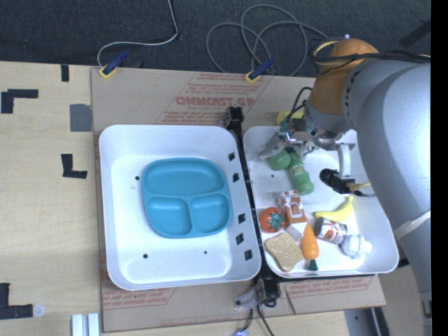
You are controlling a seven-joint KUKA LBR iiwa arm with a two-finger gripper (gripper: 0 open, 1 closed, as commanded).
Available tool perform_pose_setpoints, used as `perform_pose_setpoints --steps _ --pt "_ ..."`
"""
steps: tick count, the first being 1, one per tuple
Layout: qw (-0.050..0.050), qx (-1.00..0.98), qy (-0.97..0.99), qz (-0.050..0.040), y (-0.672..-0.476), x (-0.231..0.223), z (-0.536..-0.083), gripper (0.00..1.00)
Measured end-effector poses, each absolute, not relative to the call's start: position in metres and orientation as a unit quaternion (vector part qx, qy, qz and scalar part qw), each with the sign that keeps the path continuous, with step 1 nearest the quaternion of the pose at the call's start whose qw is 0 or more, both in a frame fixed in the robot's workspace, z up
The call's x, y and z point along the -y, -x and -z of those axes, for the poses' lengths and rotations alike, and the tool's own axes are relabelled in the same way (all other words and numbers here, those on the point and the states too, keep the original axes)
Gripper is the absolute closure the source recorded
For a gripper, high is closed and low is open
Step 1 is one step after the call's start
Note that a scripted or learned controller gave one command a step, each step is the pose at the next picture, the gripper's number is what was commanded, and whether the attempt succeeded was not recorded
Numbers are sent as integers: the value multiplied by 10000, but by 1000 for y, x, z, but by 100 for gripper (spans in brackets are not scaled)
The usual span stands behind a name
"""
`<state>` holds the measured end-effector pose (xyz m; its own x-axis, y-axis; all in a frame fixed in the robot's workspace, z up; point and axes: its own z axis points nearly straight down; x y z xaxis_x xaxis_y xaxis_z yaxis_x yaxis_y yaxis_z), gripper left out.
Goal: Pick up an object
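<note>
Two white bins sit side by side on the bench. In the left bin lies a blue divided plate, well apart from the arm. The right bin holds a small heap of toy food: a tomato and a slice of toast near its left wall, a carrot just beside the toast, a green bottle and a rounder green piece toward the far side, a banana and a small tube to the right. Above the far part of this bin hangs the gripper, close over the two green pieces; whether its fingers are spread or closed I cannot tell, and nothing can be seen held in them. By my reading the job is at the reaching step, with no object lifted yet. The next move calls for settling on one green piece, lowering squarely over it, and closing without nudging its crowded neighbours.
</note>
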<state>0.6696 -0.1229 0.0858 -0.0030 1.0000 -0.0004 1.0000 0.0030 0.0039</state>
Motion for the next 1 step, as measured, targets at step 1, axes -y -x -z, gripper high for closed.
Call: perform_pose_setpoints --steps 1 --pt "45 -7084 -7058 -18 -671 124 -98 100"
